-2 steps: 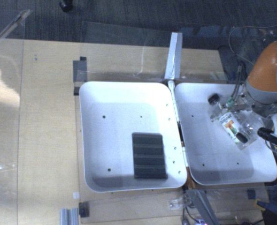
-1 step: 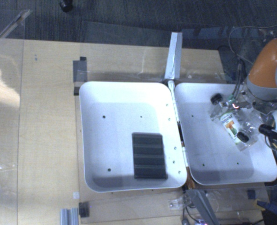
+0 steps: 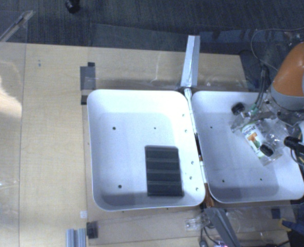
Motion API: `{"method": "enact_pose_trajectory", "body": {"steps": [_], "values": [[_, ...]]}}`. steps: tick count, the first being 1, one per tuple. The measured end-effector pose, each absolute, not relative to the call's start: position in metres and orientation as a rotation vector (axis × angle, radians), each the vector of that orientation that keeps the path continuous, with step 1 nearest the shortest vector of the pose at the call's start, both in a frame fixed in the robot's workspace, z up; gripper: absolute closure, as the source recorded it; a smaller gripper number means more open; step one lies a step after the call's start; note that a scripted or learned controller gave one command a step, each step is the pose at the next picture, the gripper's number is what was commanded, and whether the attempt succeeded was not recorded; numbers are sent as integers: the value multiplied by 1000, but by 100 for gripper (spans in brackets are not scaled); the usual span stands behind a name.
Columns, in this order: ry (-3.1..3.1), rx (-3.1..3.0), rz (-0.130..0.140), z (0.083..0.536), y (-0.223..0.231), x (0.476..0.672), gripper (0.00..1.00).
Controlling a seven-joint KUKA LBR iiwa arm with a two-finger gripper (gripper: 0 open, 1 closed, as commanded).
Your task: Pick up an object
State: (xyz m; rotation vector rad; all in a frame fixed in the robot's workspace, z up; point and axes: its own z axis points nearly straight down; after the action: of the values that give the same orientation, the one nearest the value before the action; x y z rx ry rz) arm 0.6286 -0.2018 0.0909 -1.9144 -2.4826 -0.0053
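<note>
Single frame, overhead slant view. Two shallow white bins sit side by side on the pale wooden tabletop (image 3: 44,153).

Left white bin (image 3: 103,138): one black ribbed rectangular block (image 3: 164,171) lies flat on the floor, toward the near right part, long side running front to back. It is well apart from the arm.

Right white bin (image 3: 219,163): a small clear plastic item with an orange-and-green label (image 3: 252,137) lies tilted in the far right part, one end dark.

The grey arm with an orange band (image 3: 292,73) reaches in over the right bin's far right corner. The gripper (image 3: 259,123) sits just above or against the clear item; contact cannot be judged. Whether the gripper is open or closed cannot be told, and nothing is seen to be gripped.
</note>
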Motion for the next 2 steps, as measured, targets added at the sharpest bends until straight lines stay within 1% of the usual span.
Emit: {"method": "enact_pose_trajectory", "body": {"steps": [1,2], "values": [[-2519,-1858,4,86,-204,668,0],[-2535,-1860,-6,100,-202,672,100]]}}
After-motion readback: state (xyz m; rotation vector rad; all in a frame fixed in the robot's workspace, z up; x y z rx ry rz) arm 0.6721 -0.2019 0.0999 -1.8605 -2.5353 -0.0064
